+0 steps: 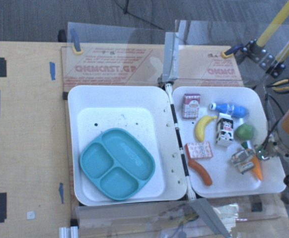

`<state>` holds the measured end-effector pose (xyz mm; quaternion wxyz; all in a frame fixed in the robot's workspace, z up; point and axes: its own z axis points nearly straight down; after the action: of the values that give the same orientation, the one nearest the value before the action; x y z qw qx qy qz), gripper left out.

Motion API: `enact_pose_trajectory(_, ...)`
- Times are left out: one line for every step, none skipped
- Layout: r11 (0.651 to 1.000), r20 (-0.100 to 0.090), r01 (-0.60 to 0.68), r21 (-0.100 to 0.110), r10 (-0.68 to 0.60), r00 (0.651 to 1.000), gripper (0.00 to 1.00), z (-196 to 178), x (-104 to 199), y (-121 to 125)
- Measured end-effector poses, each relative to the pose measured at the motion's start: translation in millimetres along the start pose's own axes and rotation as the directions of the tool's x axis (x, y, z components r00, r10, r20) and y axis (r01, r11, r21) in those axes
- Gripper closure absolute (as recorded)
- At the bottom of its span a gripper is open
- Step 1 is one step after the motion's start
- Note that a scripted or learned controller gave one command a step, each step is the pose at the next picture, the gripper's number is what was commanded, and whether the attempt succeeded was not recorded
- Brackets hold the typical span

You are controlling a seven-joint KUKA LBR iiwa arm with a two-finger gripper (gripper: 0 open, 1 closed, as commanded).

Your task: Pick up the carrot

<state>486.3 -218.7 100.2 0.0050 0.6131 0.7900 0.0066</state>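
The carrot (pixel 257 169) is a small orange piece lying near the right wall of the right bin (pixel 224 191), towards its front. My gripper (pixel 242 161) shows as a silvery metal part low over the bin floor, touching or just left of the carrot. The arm reaches in from the right edge. The carrot's upper end is partly hidden behind the gripper.
The right bin also holds a reddish sausage (pixel 200 171), a banana (pixel 203 127), a milk carton (pixel 225 129), a green ball (pixel 244 131), a blue bottle (pixel 229 109) and two small pink boxes (pixel 191 105). A teal divided plate (pixel 117 162) lies in the left bin (pixel 80 103).
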Motion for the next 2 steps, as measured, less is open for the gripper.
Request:
enact_pose_trajectory(0.986, 0.004, -0.166, 0.015, 0.166, 0.986, 1.00, -84.8, -3.4, -6.3)
enact_pose_trajectory(0.986, 0.006, -0.168, 0.013, 0.168, 0.986, 1.00, -94.7, -4.7, -5.9)
